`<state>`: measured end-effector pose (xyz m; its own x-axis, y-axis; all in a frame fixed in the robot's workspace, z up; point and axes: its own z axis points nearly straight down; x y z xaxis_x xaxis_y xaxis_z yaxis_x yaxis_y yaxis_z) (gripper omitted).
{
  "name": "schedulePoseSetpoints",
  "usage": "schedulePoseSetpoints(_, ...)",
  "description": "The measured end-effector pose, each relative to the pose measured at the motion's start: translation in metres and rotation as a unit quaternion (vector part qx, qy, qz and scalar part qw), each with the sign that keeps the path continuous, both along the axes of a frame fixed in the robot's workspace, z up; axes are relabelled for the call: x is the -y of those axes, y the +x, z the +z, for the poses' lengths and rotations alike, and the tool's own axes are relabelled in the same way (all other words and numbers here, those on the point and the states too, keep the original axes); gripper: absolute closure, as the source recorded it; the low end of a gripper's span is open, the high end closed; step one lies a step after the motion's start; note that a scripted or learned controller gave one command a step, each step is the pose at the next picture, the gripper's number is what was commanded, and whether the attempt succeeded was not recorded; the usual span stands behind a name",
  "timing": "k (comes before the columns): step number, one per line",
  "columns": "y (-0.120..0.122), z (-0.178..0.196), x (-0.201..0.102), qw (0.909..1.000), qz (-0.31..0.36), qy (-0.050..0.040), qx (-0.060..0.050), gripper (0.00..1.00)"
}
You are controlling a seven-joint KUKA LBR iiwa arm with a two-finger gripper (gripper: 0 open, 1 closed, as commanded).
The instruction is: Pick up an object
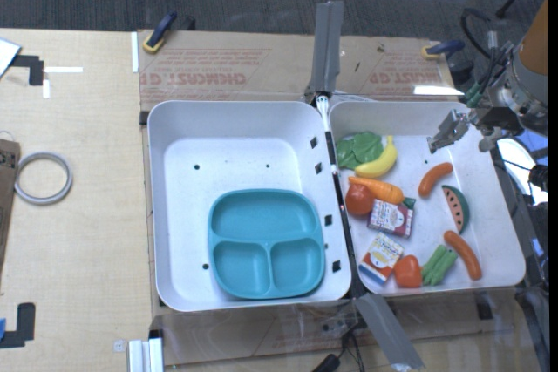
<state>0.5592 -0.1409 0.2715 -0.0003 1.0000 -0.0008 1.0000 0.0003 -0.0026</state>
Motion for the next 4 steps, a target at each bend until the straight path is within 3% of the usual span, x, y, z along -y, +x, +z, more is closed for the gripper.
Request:
schedulePoseSetpoints(1,0.029,-0.073,-0.070,0.9995,0.033,0.0001,0.000,0.00)
schedulePoseSetpoints(2,0.014,-0.180,-0.040,0.9998,0.022,0.0003,0.001,0.00)
schedulePoseSetpoints(3,0.014,-0.171,-0.039,0.9998,0.020,0.0002,0.001,1.00)
schedulePoseSetpoints(4,0.100,0.019,-0.049,0.9948,-0.101,-0.0010,0.001,1.00)
